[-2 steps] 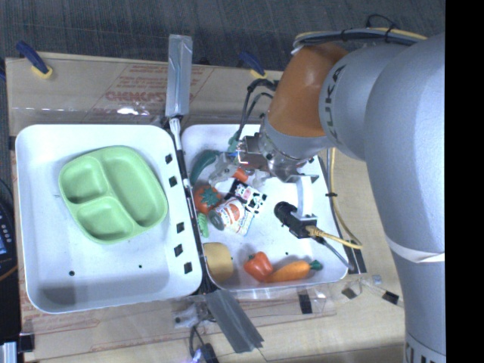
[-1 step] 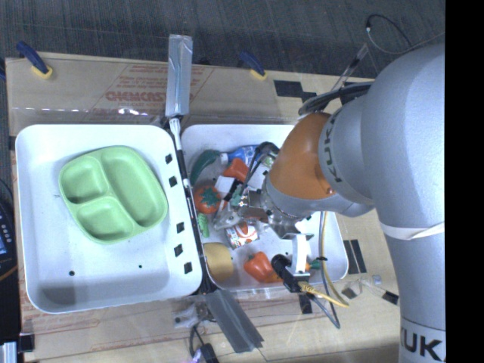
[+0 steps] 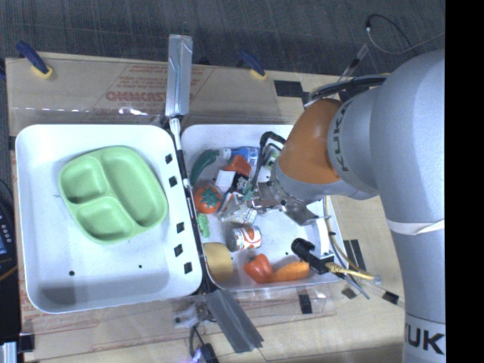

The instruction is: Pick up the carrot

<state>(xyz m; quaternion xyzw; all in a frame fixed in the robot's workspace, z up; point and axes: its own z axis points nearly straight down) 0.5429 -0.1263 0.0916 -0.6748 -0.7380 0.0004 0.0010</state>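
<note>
The carrot (image 3: pixel 293 271), a short orange piece, lies near the front wall of the right bin (image 3: pixel 318 284), beside a red-orange pepper (image 3: pixel 259 266). My gripper (image 3: pixel 244 200) hangs low over the middle of the right bin, amid clutter and up-left of the carrot, clearly apart from it. Directly below the gripper sits a small red and white can (image 3: pixel 246 238). The grey arm and its orange band reach in from the right and hide the bin's right side.
A tomato (image 3: pixel 208 198), a brown tape roll (image 3: pixel 218 262), a green item (image 3: pixel 203 163) and a blue and orange package (image 3: pixel 242 160) crowd the right bin. The left bin (image 3: pixel 45 278) holds a green divided plate (image 3: pixel 113 193).
</note>
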